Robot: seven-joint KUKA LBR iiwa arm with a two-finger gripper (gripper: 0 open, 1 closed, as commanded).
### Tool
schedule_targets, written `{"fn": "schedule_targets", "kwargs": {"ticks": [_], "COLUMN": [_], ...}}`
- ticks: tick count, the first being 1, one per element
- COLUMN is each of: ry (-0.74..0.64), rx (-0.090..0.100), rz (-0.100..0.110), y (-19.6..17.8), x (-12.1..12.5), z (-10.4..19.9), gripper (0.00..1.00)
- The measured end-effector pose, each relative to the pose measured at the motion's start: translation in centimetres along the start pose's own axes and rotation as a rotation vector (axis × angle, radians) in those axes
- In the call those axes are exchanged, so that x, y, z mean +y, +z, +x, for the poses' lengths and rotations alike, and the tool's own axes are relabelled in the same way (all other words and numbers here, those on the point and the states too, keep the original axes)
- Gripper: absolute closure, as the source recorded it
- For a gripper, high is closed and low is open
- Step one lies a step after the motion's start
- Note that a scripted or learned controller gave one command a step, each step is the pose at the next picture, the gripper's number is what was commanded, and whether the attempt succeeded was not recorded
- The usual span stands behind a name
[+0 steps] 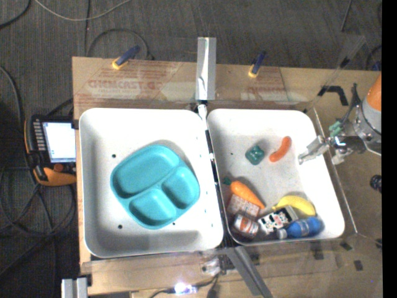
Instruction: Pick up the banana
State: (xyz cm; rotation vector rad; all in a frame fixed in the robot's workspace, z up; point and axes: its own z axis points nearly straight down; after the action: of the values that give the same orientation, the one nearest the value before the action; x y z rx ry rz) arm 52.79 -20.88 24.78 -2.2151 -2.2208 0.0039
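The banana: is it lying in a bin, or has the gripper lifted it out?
In a bin. The banana lies in the right bin, near its front right corner among other items, while the gripper is at the bin's right edge, apart from it.

Yellow banana (296, 202) flat, right bin's (322, 166) near corner

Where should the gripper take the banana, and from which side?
Best guess: grip the banana across its narrow width near the middle of its exposed upper curve, coming straight down from above. It lies flat in the right bin, with the small box and blue bottle crowding its lower side, so that side leaves little finger room. The gripper is above and right of it.
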Motion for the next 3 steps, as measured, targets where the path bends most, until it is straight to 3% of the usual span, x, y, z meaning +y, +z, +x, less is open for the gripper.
{"fn": "schedule_targets", "kwargs": {"ticks": [1,2,3], "ry": [-0.080,-0.162,-0.164], "rx": [0.001,-0.009,-0.004], "rz": [0.001,-0.021,-0.021], "y": [10.0,15.7,15.0], "x": [-4.2,-3.8,-3.6], "z": [-1.4,0.5,0.7], "gripper": [0.00,0.00,1.00]}}
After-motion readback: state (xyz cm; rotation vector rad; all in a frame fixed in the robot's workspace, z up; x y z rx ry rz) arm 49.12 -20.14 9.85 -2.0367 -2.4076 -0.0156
